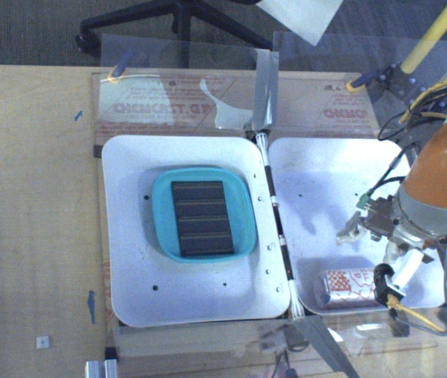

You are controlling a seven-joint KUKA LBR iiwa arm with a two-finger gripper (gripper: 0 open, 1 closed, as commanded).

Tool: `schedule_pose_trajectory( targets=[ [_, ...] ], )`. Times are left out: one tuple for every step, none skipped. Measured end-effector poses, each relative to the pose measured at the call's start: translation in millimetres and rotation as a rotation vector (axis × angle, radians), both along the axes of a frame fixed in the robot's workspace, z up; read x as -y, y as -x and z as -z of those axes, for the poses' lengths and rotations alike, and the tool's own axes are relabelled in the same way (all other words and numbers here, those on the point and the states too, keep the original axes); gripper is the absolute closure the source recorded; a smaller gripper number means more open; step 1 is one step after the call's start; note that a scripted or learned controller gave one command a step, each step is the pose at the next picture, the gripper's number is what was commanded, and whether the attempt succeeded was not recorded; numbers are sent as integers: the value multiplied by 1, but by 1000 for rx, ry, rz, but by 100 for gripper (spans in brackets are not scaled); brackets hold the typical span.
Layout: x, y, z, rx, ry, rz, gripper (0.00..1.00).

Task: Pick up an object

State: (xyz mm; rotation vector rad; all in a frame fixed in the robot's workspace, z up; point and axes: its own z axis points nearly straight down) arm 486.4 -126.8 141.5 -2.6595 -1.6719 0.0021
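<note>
The bench (pixel 34 211) carries two shallow white bins side by side. In the left bin (pixel 124 290) lies a teal tray (pixel 160 211), a little toward the far edge, and a dark ribbed block (pixel 202 219) sits on top of the tray and covers most of its middle.

In the right bin (pixel 318 179) a small can (pixel 348 285) with a red and white pattern lies on its side, close to the near edge and toward the near right corner. It is resting on the bin floor.

The arm (pixel 436 183) (grey, with an orange band) reaches over the right edge of the right bin. Its gripper (pixel 377 250) hangs low above the right half of this bin, just beyond the can on the far side and near its right end. If the claw is released or clenched, I cannot tell, because wrist and cables cover that part. The can is not seen between any parts of the gripper, and it is unclear whether the two touch

A clear plastic sheet (pixel 184 93) stands along the far edge of both bins
</note>
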Motion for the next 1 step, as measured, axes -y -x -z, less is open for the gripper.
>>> schedule_pose_trajectory(
  targets=[
    [-12, 8, 20, -2, -2, -359, 0]
  ],
)
